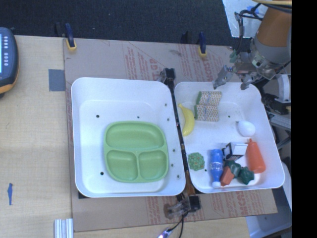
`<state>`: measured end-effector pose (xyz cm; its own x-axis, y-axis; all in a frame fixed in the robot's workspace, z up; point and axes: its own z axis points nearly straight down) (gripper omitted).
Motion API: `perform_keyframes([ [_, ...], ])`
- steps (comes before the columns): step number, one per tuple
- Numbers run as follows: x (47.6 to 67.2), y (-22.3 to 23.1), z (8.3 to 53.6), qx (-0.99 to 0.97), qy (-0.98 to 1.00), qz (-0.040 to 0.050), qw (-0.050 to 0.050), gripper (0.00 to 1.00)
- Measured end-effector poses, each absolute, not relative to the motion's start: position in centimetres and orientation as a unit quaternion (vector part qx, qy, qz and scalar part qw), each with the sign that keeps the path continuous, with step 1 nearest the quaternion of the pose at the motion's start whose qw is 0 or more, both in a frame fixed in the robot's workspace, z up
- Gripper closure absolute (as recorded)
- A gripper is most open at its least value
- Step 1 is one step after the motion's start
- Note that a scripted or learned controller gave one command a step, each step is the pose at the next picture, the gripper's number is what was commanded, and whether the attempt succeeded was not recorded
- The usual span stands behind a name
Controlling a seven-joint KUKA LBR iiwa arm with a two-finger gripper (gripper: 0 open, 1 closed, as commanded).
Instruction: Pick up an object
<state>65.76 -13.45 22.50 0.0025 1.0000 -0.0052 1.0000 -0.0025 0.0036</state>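
My gripper [231,82] hangs over the far edge of the right bin [270,133], its two fingers spread open with nothing between them. Just below and left of it lie two patterned sponge blocks [208,105]. A yellow banana [187,119] rests by the bin's left wall. A white egg-shaped object [245,128] lies near the middle right. At the near end sit a green bumpy ball [196,160], a blue tube [216,166], an orange bottle [255,156], a small orange piece [227,175], a dark green toy [243,174] and a black-and-white item [234,150].
The left bin [89,108] holds a green divided plate [136,151]. A black clamp [169,75] sits between the bins at the far side. Blue-and-yellow clamps [70,37] pin the cardboard sheet. A device [7,58] lies at the left edge.
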Motion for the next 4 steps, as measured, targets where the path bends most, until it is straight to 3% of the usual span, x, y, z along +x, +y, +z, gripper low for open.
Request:
perform_keyframes([
  [1, 61.9, -12.9, 19.1, 0.706, 0.708, -0.0035, -0.003, 0.0],
  [2, 62.7, -3.9, 21.9, 0.702, 0.712, 0.0009, -0.001, 0.0],
  [3, 58.0, -11.1, 18.2, 0.708, 0.706, -0.0049, -0.002, 0.0],
  [4, 65.8, -12.2, 8.7, 0.704, 0.71, -0.0019, 0.0, 0.0],
])
